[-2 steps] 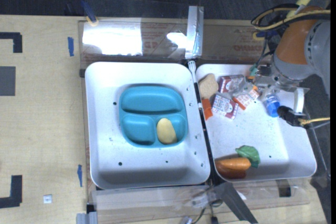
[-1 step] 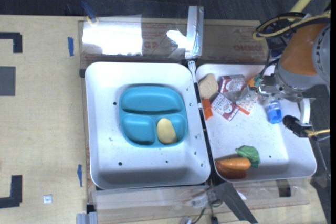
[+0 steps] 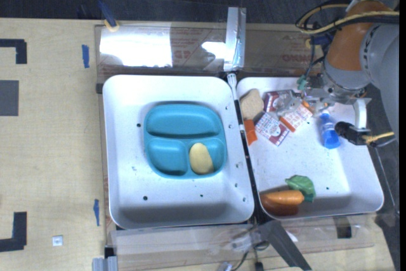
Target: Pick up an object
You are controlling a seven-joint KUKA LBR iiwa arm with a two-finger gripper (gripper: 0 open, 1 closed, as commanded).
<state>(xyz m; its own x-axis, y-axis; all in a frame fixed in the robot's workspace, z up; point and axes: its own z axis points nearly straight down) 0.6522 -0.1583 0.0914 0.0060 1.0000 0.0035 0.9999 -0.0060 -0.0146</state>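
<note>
The grey arm with its orange band (image 3: 347, 51) reaches into the right bin (image 3: 355, 184) from the upper right. My gripper (image 3: 297, 98) is low over a cluster of red-and-white snack packets (image 3: 274, 127) near the bin's back left. A tan bread-like piece (image 3: 251, 105) lies just left of the packets. A small blue bottle (image 3: 329, 134) sits to the right of them. A toy carrot with green leaves (image 3: 287, 197) rests at the bin's front edge.
The left bin (image 3: 120, 136) holds a blue divided tray (image 3: 184, 136) with a yellow egg-shaped object (image 3: 201, 158) in its lower right compartment. A clear plastic wall (image 3: 165, 41) stands behind the bins. Cables (image 3: 323, 16) loop above the arm.
</note>
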